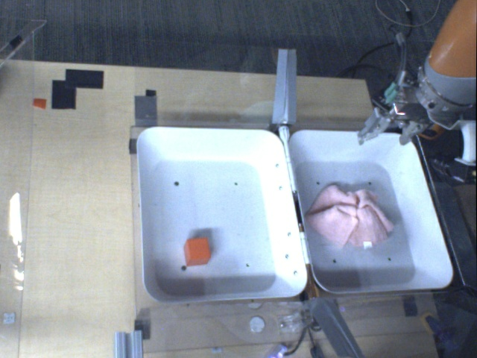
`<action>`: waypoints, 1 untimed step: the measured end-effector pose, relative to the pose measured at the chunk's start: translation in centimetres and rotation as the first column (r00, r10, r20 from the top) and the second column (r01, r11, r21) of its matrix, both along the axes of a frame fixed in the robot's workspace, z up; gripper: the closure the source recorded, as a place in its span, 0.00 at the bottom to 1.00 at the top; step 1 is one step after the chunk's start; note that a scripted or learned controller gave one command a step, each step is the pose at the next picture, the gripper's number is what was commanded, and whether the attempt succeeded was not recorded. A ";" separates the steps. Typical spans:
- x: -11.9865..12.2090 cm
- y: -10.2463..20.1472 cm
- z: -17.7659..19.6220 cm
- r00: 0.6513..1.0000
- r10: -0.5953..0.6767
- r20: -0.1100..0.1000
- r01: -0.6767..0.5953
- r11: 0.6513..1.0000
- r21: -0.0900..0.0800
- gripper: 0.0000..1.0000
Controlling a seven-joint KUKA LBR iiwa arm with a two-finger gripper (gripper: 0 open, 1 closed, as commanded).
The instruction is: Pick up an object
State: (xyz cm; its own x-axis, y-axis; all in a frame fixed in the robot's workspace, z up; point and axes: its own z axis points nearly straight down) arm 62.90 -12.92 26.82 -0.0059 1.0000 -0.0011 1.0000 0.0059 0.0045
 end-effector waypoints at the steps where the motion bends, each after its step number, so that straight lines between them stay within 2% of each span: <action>1: -1.3 -2.4 -11.3 0.993 0.119 -0.003 -0.119 0.993 0.001 0.00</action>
